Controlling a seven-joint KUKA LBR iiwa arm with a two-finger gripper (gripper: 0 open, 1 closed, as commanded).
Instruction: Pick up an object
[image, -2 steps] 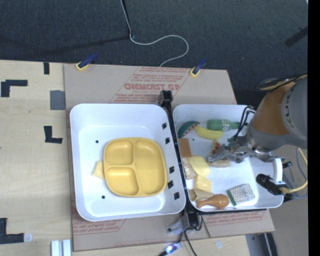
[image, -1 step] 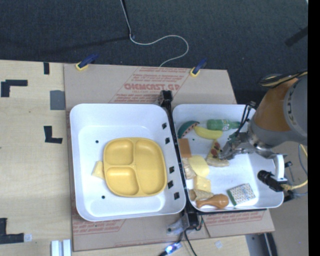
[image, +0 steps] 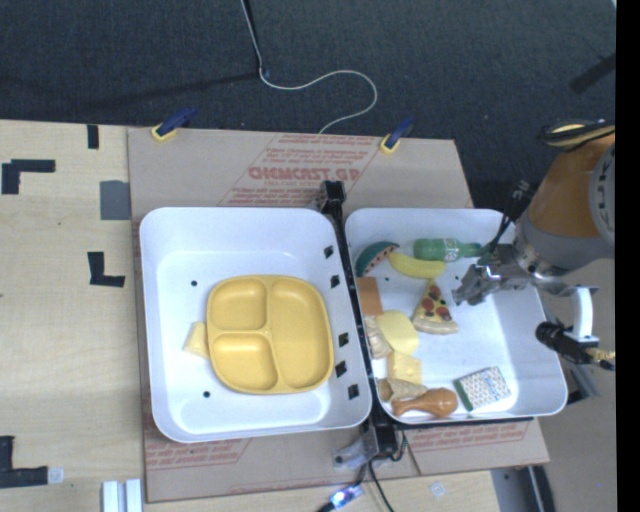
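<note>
Arm: the grey arm (image: 575, 215) with its orange band reaches in from the right, over the right-hand shallow white bin (image: 520, 330).
Tool: the dark two-finger tool (image: 470, 290) hangs low over the bin's upper right part, just right of the pizza slice; whether it is wide or narrow I cannot tell, and nothing is seen between its tips.
Nearest object: a small triangular toy pizza slice (image: 434, 310), tan crust with red and dark toppings, lies flat near the bin's middle.
Other objects in right bin: a yellow plastic banana (image: 415, 265) and a green plastic bottle (image: 445, 249) lying on its side near the top; a watermelon wedge (image: 374, 256) at the top left; pale yellow cheese-like pieces (image: 397, 332) along the left wall; a brown toy drumstick (image: 428, 403) and a small patterned card (image: 482, 388) near the bottom.
Left bin: the second white bin (image: 170, 250) holds a yellow three-compartment plastic plate (image: 270, 333).
Surface: cardboard sheet (image: 300, 170) under both bins.
</note>
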